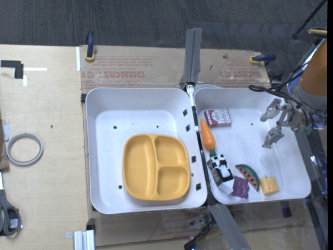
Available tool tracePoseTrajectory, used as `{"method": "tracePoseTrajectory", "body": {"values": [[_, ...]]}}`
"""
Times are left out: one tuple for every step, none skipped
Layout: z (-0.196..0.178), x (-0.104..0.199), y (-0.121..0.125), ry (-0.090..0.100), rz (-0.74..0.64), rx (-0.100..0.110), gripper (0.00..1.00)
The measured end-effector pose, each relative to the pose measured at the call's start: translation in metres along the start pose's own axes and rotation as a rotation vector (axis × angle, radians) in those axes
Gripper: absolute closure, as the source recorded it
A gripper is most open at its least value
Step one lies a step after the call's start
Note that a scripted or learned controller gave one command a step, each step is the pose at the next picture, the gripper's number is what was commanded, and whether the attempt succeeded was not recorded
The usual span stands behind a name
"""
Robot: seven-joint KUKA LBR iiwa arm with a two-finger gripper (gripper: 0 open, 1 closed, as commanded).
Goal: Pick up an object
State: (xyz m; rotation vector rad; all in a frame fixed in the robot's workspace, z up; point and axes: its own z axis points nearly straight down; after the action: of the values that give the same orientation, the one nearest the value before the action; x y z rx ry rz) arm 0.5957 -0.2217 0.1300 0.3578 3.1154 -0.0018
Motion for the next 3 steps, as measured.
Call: {"method": "tracePoseTrajectory", "body": {"values": [[0.037, -0.041, 0.048, 0.001, 0.163, 0.0, 0.0], [-0.072, -0.019, 0.12, 0.0, 0.141, -0.001, 0.0], [0.031, 0.005, 0.095, 0.005, 0.715, 0.003, 0.0]]}}
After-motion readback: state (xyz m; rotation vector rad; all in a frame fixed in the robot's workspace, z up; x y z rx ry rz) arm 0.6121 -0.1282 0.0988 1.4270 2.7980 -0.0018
